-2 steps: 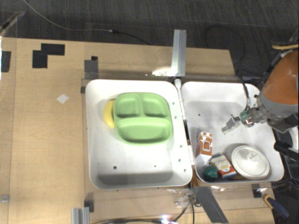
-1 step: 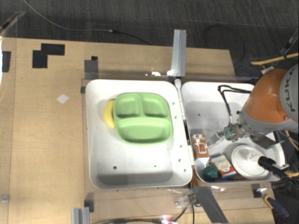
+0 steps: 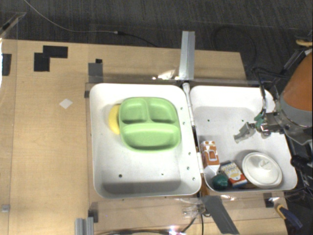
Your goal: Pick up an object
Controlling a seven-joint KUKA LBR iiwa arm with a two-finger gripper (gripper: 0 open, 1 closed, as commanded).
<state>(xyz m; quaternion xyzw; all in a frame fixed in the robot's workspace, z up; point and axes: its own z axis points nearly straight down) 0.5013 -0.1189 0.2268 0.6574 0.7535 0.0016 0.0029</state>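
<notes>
Watching from my station, largest thing first:
Table (image 3: 49,146): pale wood, carrying two shallow white bins side by side.
Left bin (image 3: 142,180): I see a green divided tray (image 3: 149,123) lying flat in its upper half, three compartments facing up.
Right bin (image 3: 220,102): my objects sit crowded along its near edge and its near left corner.
Arm (image 3: 298,94): it reaches in from the right, orange band above the wrist, over the right bin's right side.
White bowl (image 3: 262,169): round, near right part of the right bin.
Hand (image 3: 243,132): low over the middle of the right bin; I cannot tell how its fingers stand, and I see nothing between them.
Yellow object (image 3: 113,120): peeking out from under the tray's left edge.
Orange-and-white carton (image 3: 209,153): against the right bin's left wall.
Small box (image 3: 233,173): just left of the bowl.
Teal object (image 3: 220,181): touching the small box, at the near left corner.
</notes>
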